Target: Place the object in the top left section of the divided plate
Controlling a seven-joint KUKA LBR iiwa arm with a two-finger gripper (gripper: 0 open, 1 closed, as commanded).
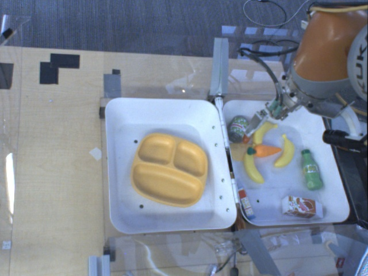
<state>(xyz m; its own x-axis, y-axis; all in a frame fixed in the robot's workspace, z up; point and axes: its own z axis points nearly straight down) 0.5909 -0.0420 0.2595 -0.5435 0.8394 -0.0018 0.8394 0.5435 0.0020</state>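
A yellow divided plate [169,168] lies in the left bin [118,154], with two small sections on its far side and one long section on its near side. Its top left section [155,148] holds nothing. My gripper [257,123] hangs low over the far left part of the right bin [336,203]. It sits between a round green can [237,129] and a yellow banana [265,131], close to both. An orange carrot [266,150] lies just in front of it.
The right bin also holds two more bananas [286,151] [253,169], a green bottle [311,169], a small carton [301,206] and a thin red-and-white item [245,203] along its left wall. A raised divider [225,148] separates the bins.
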